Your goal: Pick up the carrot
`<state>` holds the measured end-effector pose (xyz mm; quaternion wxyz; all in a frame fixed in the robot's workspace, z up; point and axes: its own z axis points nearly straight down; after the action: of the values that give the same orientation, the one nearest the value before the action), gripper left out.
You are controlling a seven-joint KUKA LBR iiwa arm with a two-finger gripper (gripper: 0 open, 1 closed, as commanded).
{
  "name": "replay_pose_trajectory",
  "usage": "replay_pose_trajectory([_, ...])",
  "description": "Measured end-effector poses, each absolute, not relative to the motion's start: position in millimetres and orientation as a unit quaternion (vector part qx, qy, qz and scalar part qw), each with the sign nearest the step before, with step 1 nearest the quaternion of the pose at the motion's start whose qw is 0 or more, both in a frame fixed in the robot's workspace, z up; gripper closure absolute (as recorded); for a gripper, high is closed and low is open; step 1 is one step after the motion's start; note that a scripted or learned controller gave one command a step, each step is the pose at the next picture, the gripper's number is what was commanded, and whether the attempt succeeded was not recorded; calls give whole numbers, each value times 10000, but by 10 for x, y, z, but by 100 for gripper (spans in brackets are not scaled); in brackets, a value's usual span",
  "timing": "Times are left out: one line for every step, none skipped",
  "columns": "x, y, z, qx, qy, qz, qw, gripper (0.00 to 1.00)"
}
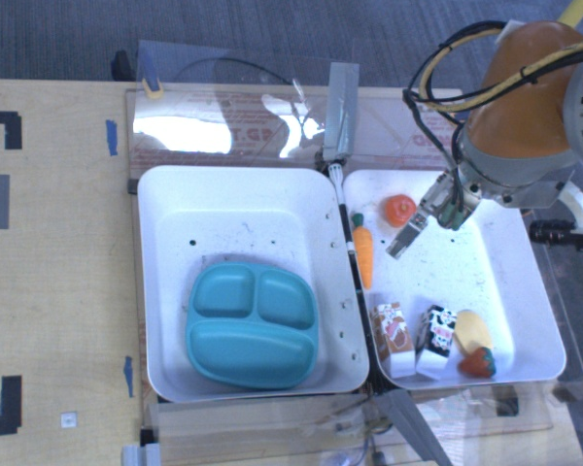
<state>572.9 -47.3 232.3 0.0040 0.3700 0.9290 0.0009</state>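
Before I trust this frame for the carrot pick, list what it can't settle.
- Gripper: finger spacing too small and blurred in the camera view.
- Carrot: lies at the right bin's left wall; contact unclear.
- Cartons: print too small to read.

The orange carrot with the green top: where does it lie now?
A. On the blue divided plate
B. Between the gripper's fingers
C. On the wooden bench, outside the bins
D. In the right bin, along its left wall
D: the orange carrot with the green top lies inside the right white bin, against its left wall.

Robot lab, taped bench (49, 260) (white bins (175, 202))
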Motion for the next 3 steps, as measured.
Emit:
replay_pose_trajectory([6233,-315,1844,2985,9544,6,21,0])
replay_pose_trajectory([6089,-193,1854,4367,8996,4,0,0])
replay_pose_trajectory([6114,-520,2649,4752,8798,19,51,0])
